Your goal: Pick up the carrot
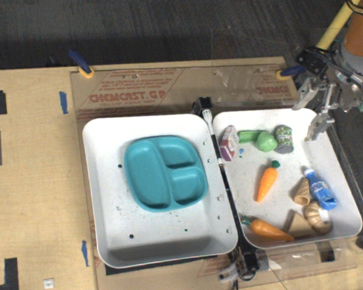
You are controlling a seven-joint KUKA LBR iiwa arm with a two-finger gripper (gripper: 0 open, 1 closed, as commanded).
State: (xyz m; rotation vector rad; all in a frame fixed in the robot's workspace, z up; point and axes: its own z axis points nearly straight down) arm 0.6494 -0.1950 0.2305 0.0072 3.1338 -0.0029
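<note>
Nearest the camera, along the front wall of the right bin (354,222), a second orange vegetable (269,229) lies lengthwise. It looks much like the target, and a program aiming at orange could go to the wrong one.

Just right of it, pale shell-like pieces (316,215) and a blue bottle (321,193) crowd the front right corner, near enough for a finger to clip on the way down.

The carrot (266,182) lies tilted in the middle of this bin, green top pointing away, apart from its neighbours. It is narrow and tapered, so an off-centre pinch could let it slip out.

Behind it sit a green vegetable (260,139), a small can (284,138) and a packet (228,142).

Farthest, the gripper (319,116) hovers at the bin's back right corner, its fingers apparently spread and holding nothing.
</note>
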